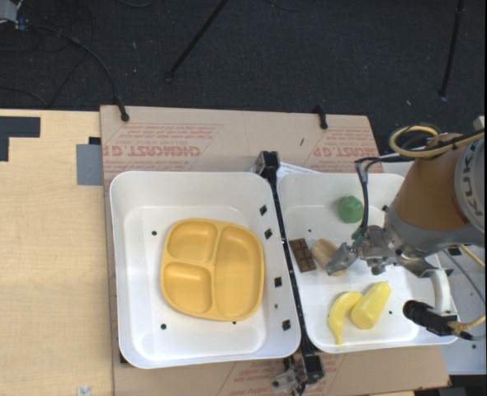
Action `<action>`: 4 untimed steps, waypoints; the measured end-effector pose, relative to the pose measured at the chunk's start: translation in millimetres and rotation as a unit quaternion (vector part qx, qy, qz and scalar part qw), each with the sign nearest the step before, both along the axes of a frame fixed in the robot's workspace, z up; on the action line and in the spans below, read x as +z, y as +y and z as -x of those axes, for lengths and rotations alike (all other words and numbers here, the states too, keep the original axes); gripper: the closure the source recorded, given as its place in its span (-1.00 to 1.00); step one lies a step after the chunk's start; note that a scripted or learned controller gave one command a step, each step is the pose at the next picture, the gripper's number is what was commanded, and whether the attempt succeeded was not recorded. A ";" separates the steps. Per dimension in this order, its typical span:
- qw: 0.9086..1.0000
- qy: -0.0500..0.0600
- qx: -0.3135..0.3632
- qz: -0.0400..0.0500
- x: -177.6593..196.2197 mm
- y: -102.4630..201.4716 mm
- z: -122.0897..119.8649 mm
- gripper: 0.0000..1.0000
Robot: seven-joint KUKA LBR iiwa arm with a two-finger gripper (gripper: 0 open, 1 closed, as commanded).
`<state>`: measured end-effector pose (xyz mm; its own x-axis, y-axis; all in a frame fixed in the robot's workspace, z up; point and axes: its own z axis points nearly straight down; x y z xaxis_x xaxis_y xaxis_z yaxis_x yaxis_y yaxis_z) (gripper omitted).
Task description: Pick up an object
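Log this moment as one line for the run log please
stage: reaching | pincer low in right bin, beside brown block | banana, yellow cylinder, green ball loose | left bin: yellow divided plate

yellow divided plate (213,269) in left bin (136,221)

Red print runs along the cardboard sheet (227,134) under the two bins, and it sits upside down from this camera. The clearest stretch is at the far edge, just above the left bin (136,221): turned round, it seems to read "CHEMCAST GP", though the letters are soft and I can't vouch for every one. A second patch of the same red lettering lies further right on that sheet, near the far clip, too blurred to make out. More red print peeks out along the near edge below the bins, also unreadable. No other writing can be made out.
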<state>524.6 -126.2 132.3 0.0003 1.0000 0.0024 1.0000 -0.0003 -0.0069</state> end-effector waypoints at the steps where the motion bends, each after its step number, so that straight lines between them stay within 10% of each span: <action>1: 1.000 -0.001 0.000 0.000 -46.8 0.7 0.7 -1.00; 2: 1.000 -0.002 -0.002 0.000 -34.0 -0.3 -0.1 1.00; 4: 1.000 -0.002 0.001 0.001 60.2 12.3 3.8 1.00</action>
<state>520.8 -113.9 192.5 -0.0013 1.0000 0.0008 1.0000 0.0013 -0.0025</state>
